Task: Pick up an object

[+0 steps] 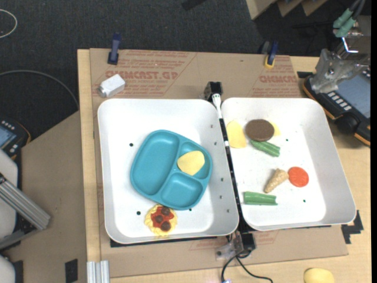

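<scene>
- Nearest the camera, a yellow lump sits on the bench at the bottom edge, right of the bins.
- Pizza slice lies in the left bin, just below the blue tray.
- One tray compartment holds a yellow piece.
- Right bin holds the loose things: a yellow slice touching a brown disc, a green bean below them, a cone beside a red disc, and a green stick near the front.
- Gripper state cannot be told from this view.
- White block rests on the cardboard behind the left bin.
</scene>
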`<state>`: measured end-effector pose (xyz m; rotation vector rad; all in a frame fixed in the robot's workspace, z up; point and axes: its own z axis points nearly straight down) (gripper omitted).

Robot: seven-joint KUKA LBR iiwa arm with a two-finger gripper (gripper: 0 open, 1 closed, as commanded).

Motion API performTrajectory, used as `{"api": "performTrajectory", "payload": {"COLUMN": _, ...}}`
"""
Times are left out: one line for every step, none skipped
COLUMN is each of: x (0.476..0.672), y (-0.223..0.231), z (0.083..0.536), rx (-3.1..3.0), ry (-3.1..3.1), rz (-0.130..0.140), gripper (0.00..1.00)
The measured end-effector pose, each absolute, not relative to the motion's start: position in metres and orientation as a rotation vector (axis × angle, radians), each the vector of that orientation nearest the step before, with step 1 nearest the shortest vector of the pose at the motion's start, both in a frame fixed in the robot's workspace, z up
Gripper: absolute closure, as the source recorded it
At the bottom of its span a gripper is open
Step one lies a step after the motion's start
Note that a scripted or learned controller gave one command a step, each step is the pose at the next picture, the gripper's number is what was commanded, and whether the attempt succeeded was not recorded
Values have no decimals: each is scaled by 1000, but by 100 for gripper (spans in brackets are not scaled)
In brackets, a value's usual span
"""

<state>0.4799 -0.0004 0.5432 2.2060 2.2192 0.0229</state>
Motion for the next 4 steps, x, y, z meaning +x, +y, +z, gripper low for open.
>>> {"api": "performTrajectory", "payload": {"x": 478, "y": 10, "z": 387, "rx": 2230, "ry": 2229, "rz": -20, "gripper": 100}}
{"api": "performTrajectory", "payload": {"x": 479, "y": 103, "z": 421, "rx": 2210, "ry": 2233, "rz": 8, "gripper": 100}}
{"api": "performTrajectory", "payload": {"x": 478, "y": 82, "z": 333, "rx": 2229, "ry": 2222, "rz": -15, "gripper": 100}}
{"api": "performTrajectory", "payload": {"x": 525, "y": 51, "z": 283, "rx": 2229, "ry": 2218, "rz": -10, "gripper": 100}}
